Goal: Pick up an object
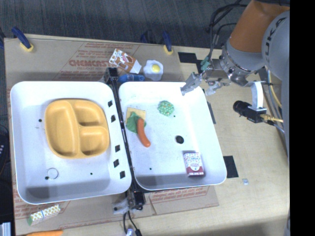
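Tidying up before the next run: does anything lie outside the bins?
Yes. A fried egg toy, a small packet and a blue piece sit on the cardboard behind the bins; another packet lies at the front left.

Pretty even overhead light, nothing dim. Both bins (162, 183) blow out a bit white with soft grey shadows along their near walls. Slightly soft focus overall, arm (268, 23) a little blurry.
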